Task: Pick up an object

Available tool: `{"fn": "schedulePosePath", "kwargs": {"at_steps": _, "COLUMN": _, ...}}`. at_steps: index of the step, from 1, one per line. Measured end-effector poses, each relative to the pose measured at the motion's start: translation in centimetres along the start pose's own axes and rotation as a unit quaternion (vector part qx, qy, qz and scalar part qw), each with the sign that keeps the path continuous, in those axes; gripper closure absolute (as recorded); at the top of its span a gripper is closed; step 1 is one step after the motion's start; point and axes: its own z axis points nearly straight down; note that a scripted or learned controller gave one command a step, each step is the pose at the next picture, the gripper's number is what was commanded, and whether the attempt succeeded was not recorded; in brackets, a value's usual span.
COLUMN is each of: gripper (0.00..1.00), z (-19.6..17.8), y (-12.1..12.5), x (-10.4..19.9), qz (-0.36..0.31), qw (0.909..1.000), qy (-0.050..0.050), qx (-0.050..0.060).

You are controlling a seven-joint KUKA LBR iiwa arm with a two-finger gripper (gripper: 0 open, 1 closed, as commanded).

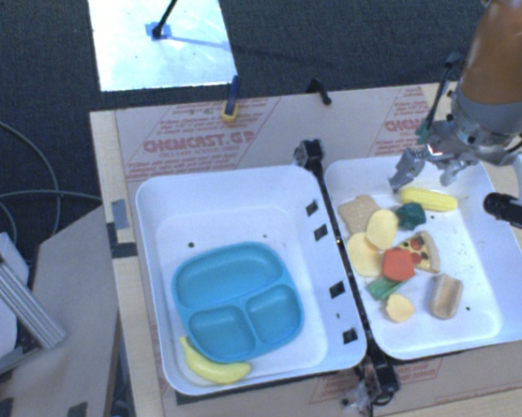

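Note:
My gripper [429, 171] hangs over the back of the right bin [515, 313], open, its two grey fingers spread with nothing between them. Just below it lies a yellow corn cob [428, 198] beside a dark green piece [411, 215]. Further left are a bread slice [358, 212] and a round yellow piece [382, 228]. Toward the bin's middle sit a red piece [398, 264], a pizza slice [424, 251] and a pale yellow disc [361, 257]. Near the front lie a hot dog bun [445, 296], a small yellow piece [400, 307] and a green piece [382, 285].
The left bin [159, 225] holds a blue divided tray [239, 300] with a yellow banana [214, 364] at its front left corner. A black-clipped divider [331, 241] runs between the bins. A metal frame [7, 291] stands at the far left.

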Motion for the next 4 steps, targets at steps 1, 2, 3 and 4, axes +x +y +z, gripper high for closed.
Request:
{"fn": "schedulePosePath", "kwargs": {"at_steps": 1, "gripper": 0.00, "z": 14.4, "y": -1.2, "x": -1.6, "qz": 0.001, "qw": 1.0000, "qy": 0.000, "qx": 0.002}}
{"fn": "schedulePosePath", "kwargs": {"at_steps": 2, "gripper": 0.00, "z": 14.0, "y": -8.4, "x": 3.5, "qz": 0.001, "qw": 1.0000, "qy": 0.001, "qx": 0.001}}
{"fn": "schedulePosePath", "kwargs": {"at_steps": 3, "gripper": 0.00, "z": 3.5, "y": -12.7, "x": 5.1, "qz": 0.000, "qw": 1.0000, "qy": 0.000, "qx": -0.003}}
{"fn": "schedulePosePath", "kwargs": {"at_steps": 4, "gripper": 0.00, "z": 12.8, "y": -12.8, "x": 3.1, "qz": 0.002, "qw": 1.0000, "qy": 0.000, "qx": 0.001}}
